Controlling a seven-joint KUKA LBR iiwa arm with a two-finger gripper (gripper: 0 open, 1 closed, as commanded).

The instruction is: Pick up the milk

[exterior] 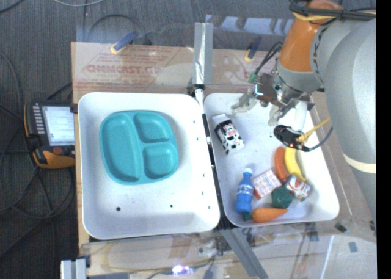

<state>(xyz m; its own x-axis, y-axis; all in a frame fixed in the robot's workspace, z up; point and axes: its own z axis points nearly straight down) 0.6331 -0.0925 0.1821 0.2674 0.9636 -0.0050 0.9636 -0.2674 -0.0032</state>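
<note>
Lying left-below hand (261, 104): milk (229, 136), apart.

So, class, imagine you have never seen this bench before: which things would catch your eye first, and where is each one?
Probably the big turquoise tray, lying alone in the left bin. Next the grey arm with its orange band, coming in from the upper right, its pincer over the far end of the right bin. Then the black-and-white milk carton lying by itself, apart from the heap of toy food at that bin's near end.
</note>
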